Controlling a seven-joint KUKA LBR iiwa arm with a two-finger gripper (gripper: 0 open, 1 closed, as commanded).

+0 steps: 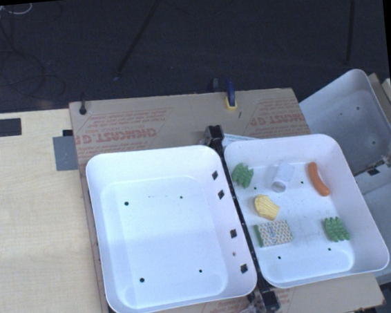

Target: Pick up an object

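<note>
— Where the two bins sit side by side on the tabletop [39, 259], which one holds the objects?

— The right bin [362, 253]: a green piece [242, 175], a white cup [281, 176] on its side, an orange sausage [318, 178], a yellow corn [266, 207], a speckled sponge [273, 233] and a green block [335, 228], all lying apart.

— And the end effector?

— Its state cannot be told. The left bin [99, 197] shows bare white floor.

cam: fixed overhead | slanted downward | both white bins [102, 197] in frame | mid-distance
</note>
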